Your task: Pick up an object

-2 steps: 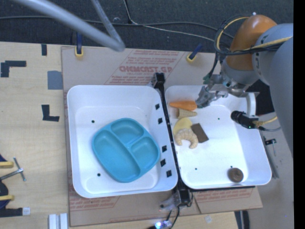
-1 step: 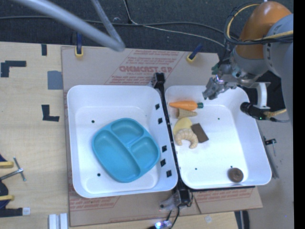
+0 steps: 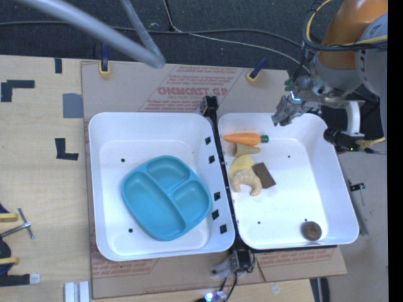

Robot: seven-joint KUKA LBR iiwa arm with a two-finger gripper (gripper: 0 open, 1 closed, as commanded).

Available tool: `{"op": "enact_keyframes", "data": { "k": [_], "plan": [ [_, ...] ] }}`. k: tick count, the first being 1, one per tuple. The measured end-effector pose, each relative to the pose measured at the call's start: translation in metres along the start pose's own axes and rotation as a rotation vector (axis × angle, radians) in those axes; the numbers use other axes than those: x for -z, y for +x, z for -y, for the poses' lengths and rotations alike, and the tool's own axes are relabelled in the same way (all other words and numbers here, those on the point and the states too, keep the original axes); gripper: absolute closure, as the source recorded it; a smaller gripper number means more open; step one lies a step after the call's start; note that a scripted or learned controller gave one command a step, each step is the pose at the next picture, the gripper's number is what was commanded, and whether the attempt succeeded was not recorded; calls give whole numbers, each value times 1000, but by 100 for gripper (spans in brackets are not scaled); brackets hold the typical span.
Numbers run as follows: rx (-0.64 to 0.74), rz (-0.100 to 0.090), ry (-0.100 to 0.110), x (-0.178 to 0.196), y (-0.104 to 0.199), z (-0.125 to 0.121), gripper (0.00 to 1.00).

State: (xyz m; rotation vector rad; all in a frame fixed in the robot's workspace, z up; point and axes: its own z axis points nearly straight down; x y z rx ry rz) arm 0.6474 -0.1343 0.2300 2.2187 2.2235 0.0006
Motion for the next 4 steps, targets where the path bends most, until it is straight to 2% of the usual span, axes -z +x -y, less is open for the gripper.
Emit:
{"op": "enact_keyframes", "data": {
  "k": [1,3,4],
  "plan": [
    [2,0,3,-8,47,3,100],
    [4,-1,2,7,150,13,100],
    [3,0,4,-2,202,16,100]
  ]
}}
